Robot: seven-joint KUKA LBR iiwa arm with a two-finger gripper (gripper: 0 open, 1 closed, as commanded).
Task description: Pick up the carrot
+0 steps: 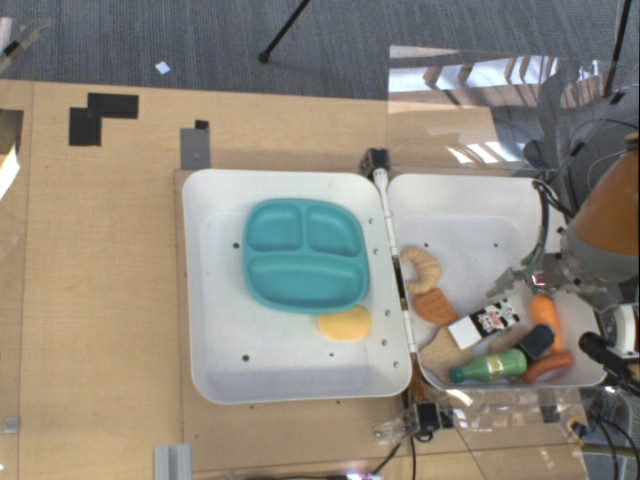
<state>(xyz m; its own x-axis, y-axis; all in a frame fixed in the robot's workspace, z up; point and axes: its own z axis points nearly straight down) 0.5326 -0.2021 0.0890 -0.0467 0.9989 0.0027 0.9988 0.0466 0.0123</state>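
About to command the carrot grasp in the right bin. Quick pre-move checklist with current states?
1. Carrot located, in right bin near its right wall: ok.
2. Carrot top exposed, nothing lying over it: ok.
3. Room around carrot: not ok. A black piece sits against its lower end, and the small white box lies just left.
4. Green bottle out of the approach path, lying lower in the bin: ok.
5. End effector near the carrot, just above-left of it: ok.
6. End effector opening: cannot tell.
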